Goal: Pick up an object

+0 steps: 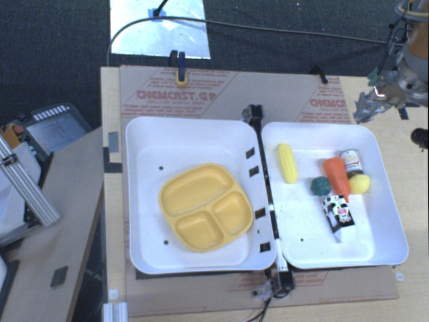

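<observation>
Nearest the camera, along the bottom of the view, the front rims of two shallow white plastic bins are seen side by side on a brown cardboard sheet point(201, 89). The right-hand white bin point(375, 250) is taken as the landmark. Against its left wall lies the left-hand white bin point(144, 139), in which a yellow three-compartment plastic tray point(203, 205) rests.

Inside the landmark bin, toward its far half, a yellow toy corn cob point(287, 163) lies alone at the left. Further right a cluster is packed close: an orange toy carrot point(336, 176), a dark teal round toy point(321, 186), a small yellow lemon-like toy point(360, 183), a small brown-labelled can point(350, 159) and a black-and-white carton point(338, 214).

The grey two-finger gripper point(375, 102) is seen beyond the bin's far right corner, outside the rim and apparently above it. Nothing is seen between its fingers; whether they are apart or together cannot be told.

The step in hand is judged to be the approach, with no object yet picked. A move in over the far rim and a descent are called for next. The corn cob is judged the easier target, since open floor surrounds it. The cluster leaves little room for fingers. The bin's near half is bare floor.
</observation>
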Controlling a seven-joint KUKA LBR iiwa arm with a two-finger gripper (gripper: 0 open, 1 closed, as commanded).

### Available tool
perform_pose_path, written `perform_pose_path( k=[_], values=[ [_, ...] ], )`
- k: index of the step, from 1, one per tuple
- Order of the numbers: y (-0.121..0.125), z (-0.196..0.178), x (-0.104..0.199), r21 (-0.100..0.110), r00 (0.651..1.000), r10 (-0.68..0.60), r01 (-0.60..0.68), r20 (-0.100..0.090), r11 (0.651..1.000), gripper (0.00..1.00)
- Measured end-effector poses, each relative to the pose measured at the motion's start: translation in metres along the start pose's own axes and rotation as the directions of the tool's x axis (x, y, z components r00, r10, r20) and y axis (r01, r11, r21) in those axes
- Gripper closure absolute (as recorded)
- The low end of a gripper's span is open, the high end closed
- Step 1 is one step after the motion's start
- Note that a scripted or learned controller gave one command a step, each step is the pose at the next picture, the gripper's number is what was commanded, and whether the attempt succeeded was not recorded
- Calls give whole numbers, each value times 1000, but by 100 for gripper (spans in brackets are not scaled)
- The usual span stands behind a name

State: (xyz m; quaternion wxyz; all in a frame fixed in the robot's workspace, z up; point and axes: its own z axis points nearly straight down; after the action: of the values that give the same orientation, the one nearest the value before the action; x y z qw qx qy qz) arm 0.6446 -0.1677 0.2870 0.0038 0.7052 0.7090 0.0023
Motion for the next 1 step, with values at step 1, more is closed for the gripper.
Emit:
perform_pose_path(
  k=[1],
  values=[
    [6, 10, 43, 5, 1000, -3, 3, -3, 1000, 100]
  ],
)
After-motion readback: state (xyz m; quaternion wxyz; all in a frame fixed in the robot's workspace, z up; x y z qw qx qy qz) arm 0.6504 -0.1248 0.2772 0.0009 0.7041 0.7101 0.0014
